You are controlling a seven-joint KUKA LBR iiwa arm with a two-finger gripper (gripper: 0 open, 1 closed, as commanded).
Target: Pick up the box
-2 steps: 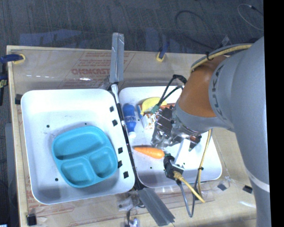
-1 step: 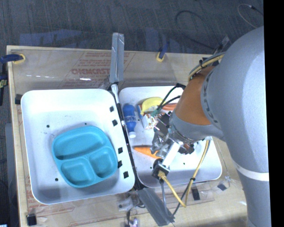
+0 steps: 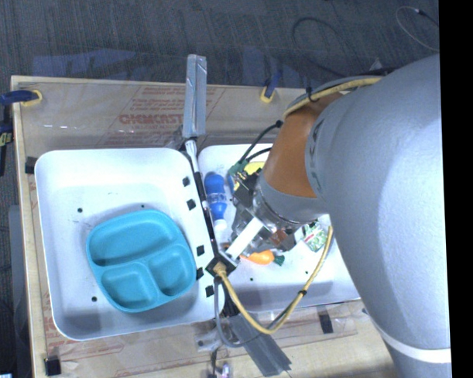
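The end effector was positioned low inside the right bin, near the bin's left wall. It was largely covered from above by the wrist, so it could not be determined whether it was wide, narrow or holding anything. An orange object lay just beside the end effector on its near side. A blue bottle lay along the left wall of the same bin, close to the end effector on its far side. A yellow-green item was partly visible at the edge of the wrist. The box, seen as a small green-and-white package, lay in the right bin to the right of the end effector, partly hidden under the arm; contact with the end effector was not visible. The arm covered most of the right bin. The left bin held a blue divided tray, lying flat, well apart from the end effector. Both bins sat side by side on the surface.
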